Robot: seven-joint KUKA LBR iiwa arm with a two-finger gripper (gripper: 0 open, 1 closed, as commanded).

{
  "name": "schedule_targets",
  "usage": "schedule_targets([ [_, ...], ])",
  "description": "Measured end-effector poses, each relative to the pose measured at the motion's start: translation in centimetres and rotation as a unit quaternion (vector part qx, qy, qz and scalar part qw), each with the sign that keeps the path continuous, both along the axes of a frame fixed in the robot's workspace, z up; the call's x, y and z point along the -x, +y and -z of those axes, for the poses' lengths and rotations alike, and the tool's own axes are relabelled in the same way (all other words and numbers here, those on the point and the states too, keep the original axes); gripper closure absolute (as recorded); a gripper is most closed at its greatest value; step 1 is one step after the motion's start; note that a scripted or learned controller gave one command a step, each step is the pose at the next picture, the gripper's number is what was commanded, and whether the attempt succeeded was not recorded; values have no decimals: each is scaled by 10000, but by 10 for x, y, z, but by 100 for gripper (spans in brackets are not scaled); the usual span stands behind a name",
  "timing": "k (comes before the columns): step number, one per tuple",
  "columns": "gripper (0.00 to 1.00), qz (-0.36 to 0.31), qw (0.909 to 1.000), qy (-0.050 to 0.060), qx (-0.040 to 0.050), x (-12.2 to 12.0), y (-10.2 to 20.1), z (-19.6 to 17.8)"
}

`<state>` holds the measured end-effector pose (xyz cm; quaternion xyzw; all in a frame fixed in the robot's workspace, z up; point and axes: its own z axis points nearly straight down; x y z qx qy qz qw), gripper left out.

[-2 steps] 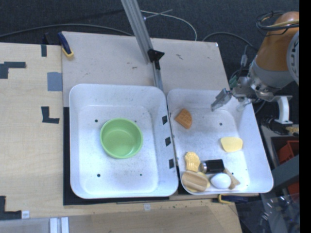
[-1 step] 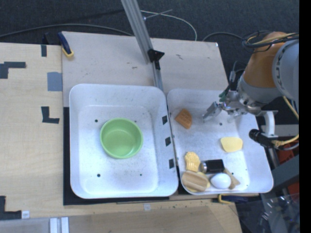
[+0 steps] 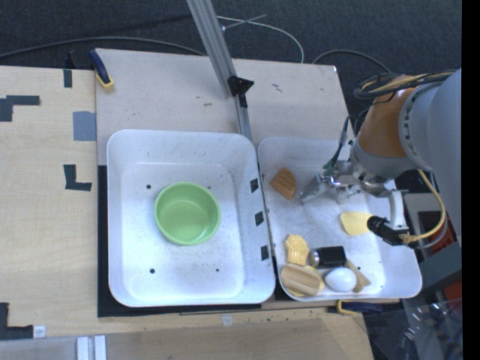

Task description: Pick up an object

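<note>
The arm reaches in from the right over the right bin [image 3: 390,280], and its gripper [image 3: 311,193] hangs low near the bin's middle, just right of a small brown block [image 3: 283,183]; nothing sits between its fingers, though the view is too coarse to tell whether they are spread or closed. Along the near edge cluster a yellow corn-like piece [image 3: 297,249], a black object [image 3: 330,256], a tan bun [image 3: 301,280] and a white egg [image 3: 340,279], with a pale yellow piece [image 3: 354,223] to the right. In the left bin [image 3: 127,156] sits 1 green bowl [image 3: 187,213].
</note>
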<state>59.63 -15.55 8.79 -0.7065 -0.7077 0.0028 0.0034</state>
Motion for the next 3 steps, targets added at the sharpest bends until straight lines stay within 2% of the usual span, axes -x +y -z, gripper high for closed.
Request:
schedule_targets([
  [1, 100, -3, 10000, -31, 3, -2, 0, -14],
  [2, 100, -2, 10000, -68, 10, -5, 5, -76],
  [3, 100, 4, 10000, -60, 11, -1, 1, -121],
])
